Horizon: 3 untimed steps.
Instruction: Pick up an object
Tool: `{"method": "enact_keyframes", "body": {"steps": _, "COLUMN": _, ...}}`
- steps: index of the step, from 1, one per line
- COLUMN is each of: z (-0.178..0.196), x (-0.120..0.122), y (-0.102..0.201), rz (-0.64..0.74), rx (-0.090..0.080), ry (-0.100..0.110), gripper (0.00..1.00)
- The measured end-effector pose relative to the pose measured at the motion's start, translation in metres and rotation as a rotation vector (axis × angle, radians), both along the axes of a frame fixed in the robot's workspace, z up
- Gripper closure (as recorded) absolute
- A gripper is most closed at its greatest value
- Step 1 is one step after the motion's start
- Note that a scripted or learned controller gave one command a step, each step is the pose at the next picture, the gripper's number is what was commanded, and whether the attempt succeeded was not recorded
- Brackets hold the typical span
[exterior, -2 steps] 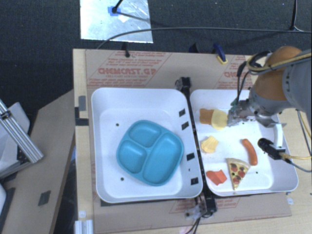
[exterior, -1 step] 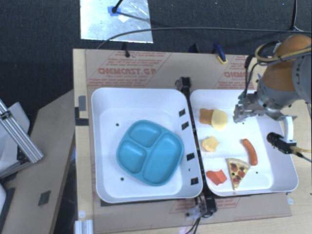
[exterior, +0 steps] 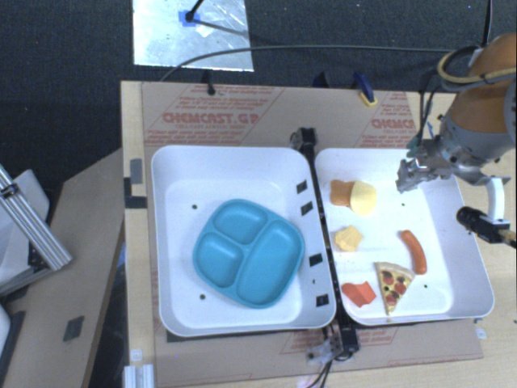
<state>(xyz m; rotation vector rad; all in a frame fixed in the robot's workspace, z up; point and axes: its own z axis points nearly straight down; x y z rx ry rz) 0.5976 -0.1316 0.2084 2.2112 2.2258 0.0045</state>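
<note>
Even light, slightly soft, perhaps overhead.

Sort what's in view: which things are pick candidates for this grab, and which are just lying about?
For the job:
gripper, above the right bin
ice cream cone
cheese chunk
sausage
pizza slice
red piece

Lying about:
blue divided plate in the left bin
foil sheet beyond the bench
</note>
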Motion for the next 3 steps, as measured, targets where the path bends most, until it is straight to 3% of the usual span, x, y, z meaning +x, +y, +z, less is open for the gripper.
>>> {"method": "enact_keyframes", "body": {"steps": 1, "z": 0.048, "x": 0.010, "y": -0.002, "rz": 0.000, "rx": -0.001, "ry": -0.003, "gripper": 1.00}}
{"method": "enact_keyframes", "body": {"steps": 3, "z": 0.055, "x": -0.022, "y": 0.100, "rz": 0.003, "rx": 0.003, "ry": 0.004, "gripper": 1.00}}
